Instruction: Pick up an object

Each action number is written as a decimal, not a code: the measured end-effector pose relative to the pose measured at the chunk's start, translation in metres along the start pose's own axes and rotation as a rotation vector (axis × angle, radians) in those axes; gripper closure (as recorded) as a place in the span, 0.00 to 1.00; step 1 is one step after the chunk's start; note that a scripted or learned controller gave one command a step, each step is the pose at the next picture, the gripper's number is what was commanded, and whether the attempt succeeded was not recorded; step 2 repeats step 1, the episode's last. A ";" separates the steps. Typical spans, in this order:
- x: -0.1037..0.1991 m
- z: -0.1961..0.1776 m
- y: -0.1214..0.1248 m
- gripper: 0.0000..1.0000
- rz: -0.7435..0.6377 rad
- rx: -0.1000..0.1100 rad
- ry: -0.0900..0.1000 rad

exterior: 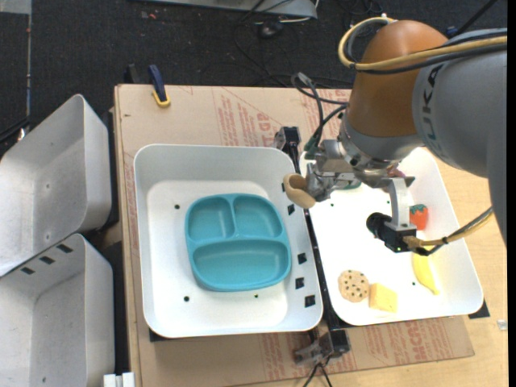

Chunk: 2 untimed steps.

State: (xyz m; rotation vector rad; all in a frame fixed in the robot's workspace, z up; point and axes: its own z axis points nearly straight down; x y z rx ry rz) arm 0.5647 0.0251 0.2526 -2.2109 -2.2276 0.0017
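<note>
My claw (316,182) hangs just past the right edge of the teal divided plate (238,242), level with the plate's far end, over the seam where the two white bins meet. I cannot tell whether it is apart or together, because the wrist and its fittings cover it from above.

A small tan rounded object (298,192) sits right at my claw's tip, between it and the plate's upper right corner. It is close to the plate but not touching it. I cannot tell whether I have it clamped or whether it merely lies against the bin rim.

The plate lies flat in the middle of the left bin (161,176), its three compartments facing up, with bare white floor all around it.

The other things all lie to the right of the plate, in the right bin (343,232). A round cookie (353,285) is the nearest of them, off the plate's lower right corner. A yellow cheese wedge (384,298) lies just beyond the cookie. Farther from the plate a yellow banana (425,273) lies at a slant. An orange-red piece with a green top (418,215) sits beyond my wrist, well apart from the plate.

My grey arm, with its orange band, comes in from that same side.
</note>
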 end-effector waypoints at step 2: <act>0.052 -0.003 -0.008 1.00 -0.001 -0.001 0.000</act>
